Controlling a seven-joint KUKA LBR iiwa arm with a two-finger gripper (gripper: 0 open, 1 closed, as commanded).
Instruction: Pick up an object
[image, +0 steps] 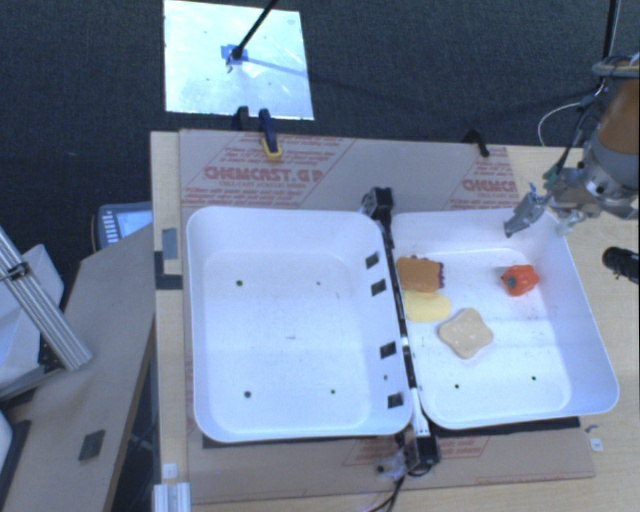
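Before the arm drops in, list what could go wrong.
1. The claw hangs over the right bin's far rim, so a straight drop may strike it.
2. The orange-brown block and yellow piece touch; grabbing one may drag the other.
3. The tan piece lies flat, so it may slip.

red "chemcast gp" printed twice on the brown sheet (330, 165) under the bins

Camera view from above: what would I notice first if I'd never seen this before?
Probably the two white bins side by side. The right bin holds a bright orange-red piece, an orange-brown block, a pale yellow piece and a beige cookie-like shape. The tool hangs open above that bin's far right corner.
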